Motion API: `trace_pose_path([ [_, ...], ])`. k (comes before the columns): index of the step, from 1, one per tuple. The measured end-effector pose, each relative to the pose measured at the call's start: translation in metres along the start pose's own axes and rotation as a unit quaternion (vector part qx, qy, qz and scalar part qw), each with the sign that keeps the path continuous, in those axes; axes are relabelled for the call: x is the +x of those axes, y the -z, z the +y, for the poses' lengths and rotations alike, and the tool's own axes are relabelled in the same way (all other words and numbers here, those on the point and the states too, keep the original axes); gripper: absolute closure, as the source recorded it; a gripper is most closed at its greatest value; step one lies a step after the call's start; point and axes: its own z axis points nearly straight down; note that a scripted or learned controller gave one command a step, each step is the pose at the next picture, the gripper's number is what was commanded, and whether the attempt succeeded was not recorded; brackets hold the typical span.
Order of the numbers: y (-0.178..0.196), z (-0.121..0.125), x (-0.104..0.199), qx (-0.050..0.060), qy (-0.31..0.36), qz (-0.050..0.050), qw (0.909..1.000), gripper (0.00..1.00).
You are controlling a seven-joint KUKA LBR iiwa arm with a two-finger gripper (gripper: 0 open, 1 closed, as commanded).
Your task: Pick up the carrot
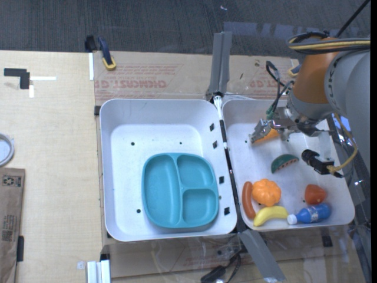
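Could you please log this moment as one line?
tool at carrot | right bin | lift: not yet

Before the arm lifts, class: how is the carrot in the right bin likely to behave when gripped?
The carrot looks like a small moulded toy, so probably stiff and light. Its tapered, smooth shape may let it slip or swivel between the fingers of the pincer, which sits right at it. Being round in section, it could roll across the flat floor of the right bin if nudged.
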Motion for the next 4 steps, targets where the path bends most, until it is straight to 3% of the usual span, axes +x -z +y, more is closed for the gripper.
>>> trace_pose_path([
  [1,0.009,0.000,-0.001,0.001,0.001,0.000,1.0000,1.00],
  [2,0.009,-0.001,-0.001,0.002,0.001,0.000,1.0000,0.00],
  [3,0.000,-0.025,0.022,0.001,0.081,0.001,0.9967,0.00],
  [4,0.001,0.019,-0.020,-0.001,0.036,0.000,0.9994,0.00],
])
